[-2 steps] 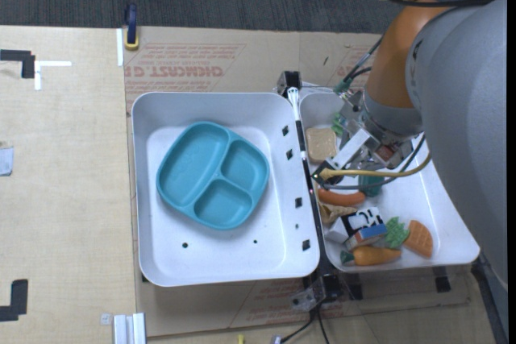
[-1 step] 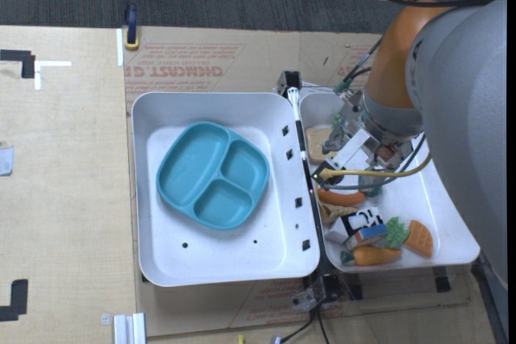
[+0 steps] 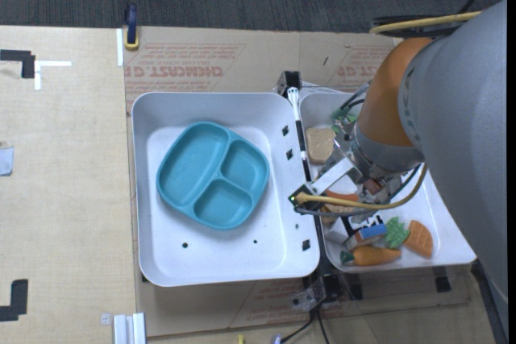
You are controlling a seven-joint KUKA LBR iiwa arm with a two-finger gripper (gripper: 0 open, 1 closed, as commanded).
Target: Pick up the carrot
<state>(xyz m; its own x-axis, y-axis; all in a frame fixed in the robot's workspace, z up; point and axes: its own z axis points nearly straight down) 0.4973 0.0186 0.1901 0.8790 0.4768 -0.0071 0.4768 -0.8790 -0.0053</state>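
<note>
Orange is the colour you must follow: the orange toy carrot with a green leafy top (image 3: 409, 238) lies in the right white shallow bin (image 3: 451, 242), near its front corner, at about five o'clock from the hand (image 3: 355, 201). Its long axis runs roughly from nine to three o'clock, the green top toward nine. Just beside it, toward eight o'clock, lies a second orange elongated toy (image 3: 376, 255), which you could confuse with it. The hand sits low in the same bin, under the grey arm with the orange band (image 3: 395, 105), near the wall between the bins. I cannot tell how the hand stands, because cables and the wrist cover it. The teal divided plastic plate (image 3: 213, 174) rests in the left white bin (image 3: 153, 254), well apart.
</note>
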